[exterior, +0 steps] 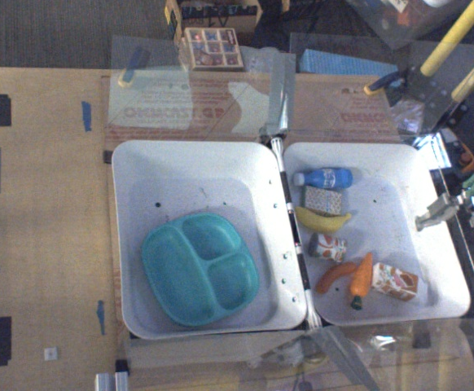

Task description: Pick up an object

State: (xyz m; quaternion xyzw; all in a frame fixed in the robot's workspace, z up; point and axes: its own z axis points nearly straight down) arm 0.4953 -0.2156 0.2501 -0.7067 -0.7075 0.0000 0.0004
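White plastic, two shallow bins side by side: left bin [180, 165], right bin [388, 182]. In the left, a teal divided plastic plate [200, 269]. At the right bin's right rim, the metal gripper [437, 213], apart from every object; open or closed, impossible to tell. In the right bin, near its left wall: blue plastic bottle [325, 177], red-and-white carton [395, 283], yellow banana [322, 219], orange carrot [362, 277], small patterned box [322, 200].
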